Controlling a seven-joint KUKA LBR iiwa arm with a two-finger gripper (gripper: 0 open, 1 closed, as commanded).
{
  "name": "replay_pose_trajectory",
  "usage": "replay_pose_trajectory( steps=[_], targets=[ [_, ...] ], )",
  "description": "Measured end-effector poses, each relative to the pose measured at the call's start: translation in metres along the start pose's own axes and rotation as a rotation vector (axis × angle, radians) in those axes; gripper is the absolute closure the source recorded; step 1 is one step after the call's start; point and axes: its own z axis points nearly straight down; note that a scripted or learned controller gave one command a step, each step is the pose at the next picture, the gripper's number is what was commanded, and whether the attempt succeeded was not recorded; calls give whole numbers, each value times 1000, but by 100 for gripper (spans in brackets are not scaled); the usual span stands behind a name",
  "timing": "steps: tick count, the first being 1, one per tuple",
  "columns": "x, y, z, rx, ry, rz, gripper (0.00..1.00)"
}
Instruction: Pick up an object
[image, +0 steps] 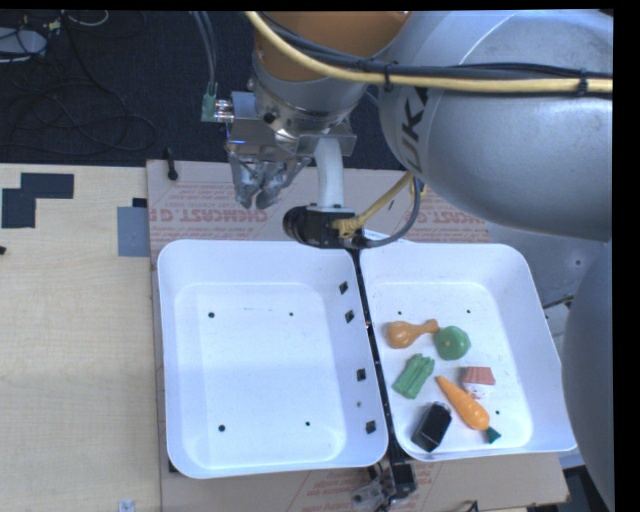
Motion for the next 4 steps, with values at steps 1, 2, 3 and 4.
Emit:
replay_pose_trajectory(
  steps=[1,2,3,4],
  targets=[
    [-1,-12,-125,-14,5,1,100],
    [2,-12,-125,3,-2,-6,100],
    [4,-13,-134,9,-3,-14,100],
    [6,-13,-143,13,-5,-21,100]
  ],
)
